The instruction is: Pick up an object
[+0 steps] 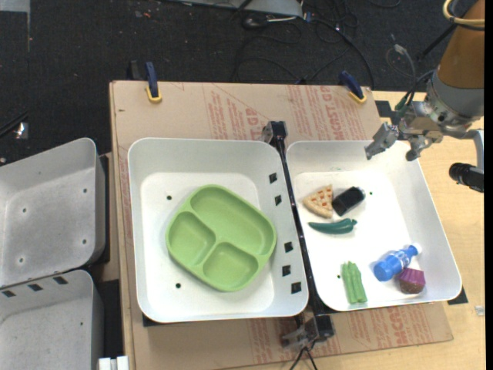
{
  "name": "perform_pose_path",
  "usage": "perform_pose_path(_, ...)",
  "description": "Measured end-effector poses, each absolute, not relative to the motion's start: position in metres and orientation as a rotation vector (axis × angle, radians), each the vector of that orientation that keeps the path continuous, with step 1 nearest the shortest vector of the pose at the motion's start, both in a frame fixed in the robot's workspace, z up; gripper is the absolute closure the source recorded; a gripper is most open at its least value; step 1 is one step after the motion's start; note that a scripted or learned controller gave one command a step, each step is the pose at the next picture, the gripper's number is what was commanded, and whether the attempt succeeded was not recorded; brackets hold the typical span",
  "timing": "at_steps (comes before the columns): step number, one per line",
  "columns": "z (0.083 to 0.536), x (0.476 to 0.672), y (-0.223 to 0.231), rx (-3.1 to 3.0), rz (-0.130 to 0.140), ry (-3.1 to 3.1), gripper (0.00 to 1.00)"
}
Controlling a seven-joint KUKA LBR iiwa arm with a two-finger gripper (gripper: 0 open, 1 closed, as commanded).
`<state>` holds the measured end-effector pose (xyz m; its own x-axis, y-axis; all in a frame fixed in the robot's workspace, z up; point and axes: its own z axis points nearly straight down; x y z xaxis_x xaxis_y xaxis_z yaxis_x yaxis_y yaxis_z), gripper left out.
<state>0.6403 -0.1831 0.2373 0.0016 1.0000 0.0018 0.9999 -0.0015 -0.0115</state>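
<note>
above right bin (431, 199), fingers (380, 143) spread apart, holding nothing

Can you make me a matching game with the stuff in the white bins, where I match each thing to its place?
Things:
1. green divided plate
2. pizza slice
3. blue bottle
4. tool

Places:
A. touching the purple thing near the right bin's front corner
B. over the right bin's far edge
C. alone in the left bin
D. beside the black block

Pairs: 1-C, 2-D, 3-A, 4-B
</note>
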Motion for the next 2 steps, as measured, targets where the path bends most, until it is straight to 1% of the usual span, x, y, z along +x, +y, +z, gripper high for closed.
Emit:
perform_pose_path(1, 0.245, 0.643, -0.183, -2.221, 0.0, -2.223, 0.0)
perform_pose_path(2, 0.197, 0.646, -0.174, -2.216, 0.003, -2.223, 0.0)
